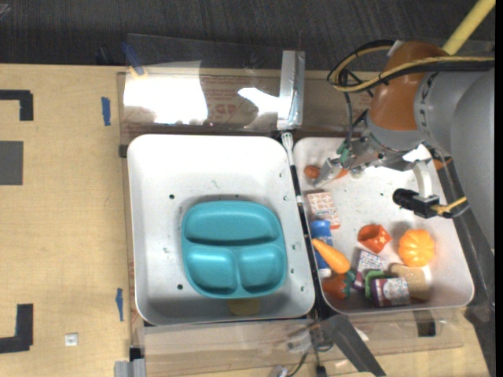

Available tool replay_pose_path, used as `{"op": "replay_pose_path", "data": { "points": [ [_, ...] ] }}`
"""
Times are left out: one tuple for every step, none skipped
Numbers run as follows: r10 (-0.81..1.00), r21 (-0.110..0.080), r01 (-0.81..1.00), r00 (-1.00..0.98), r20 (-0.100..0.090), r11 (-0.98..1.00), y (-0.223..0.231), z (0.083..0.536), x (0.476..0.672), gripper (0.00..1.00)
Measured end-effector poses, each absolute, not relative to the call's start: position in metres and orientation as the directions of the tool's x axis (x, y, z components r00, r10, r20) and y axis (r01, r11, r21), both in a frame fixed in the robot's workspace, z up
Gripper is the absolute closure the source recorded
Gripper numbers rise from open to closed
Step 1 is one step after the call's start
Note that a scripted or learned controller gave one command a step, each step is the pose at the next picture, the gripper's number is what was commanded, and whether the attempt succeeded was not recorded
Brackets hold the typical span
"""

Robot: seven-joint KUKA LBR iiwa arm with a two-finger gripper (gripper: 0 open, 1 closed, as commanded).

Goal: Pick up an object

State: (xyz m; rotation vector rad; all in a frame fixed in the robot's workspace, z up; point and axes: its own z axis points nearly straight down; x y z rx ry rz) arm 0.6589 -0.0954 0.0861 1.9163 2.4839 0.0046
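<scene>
Camera view: grey two-finger gripper point(343, 163) hangs over the right white bin point(456, 289); finger state cannot be determined. Small orange object point(313, 172) lies just beside. Teal divided plastic tray point(233, 247) occupies the left bin point(157, 171).

A pale wooden bench point(55, 234) bearing black corner marks and blue tape meets dark floor point(196, 6) beyond.

Claw point(343, 163) above cluttered right bin point(460, 277)
</scene>
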Motion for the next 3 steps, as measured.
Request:
{"op": "replay_pose_path", "data": {
  "points": [
    [0.967, 0.011, 0.967, -0.254, -0.004, 0.254, -0.095, 0.099, 0.661, 1.0],
    [0.967, 0.011, 0.967, -0.254, -0.004, 0.254, -0.095, 0.099, 0.661, 0.0],
    [0.919, 0.005, 0.919, -0.395, -0.004, 0.395, -0.111, 0.107, 0.665, 0.0]
  ]
}}
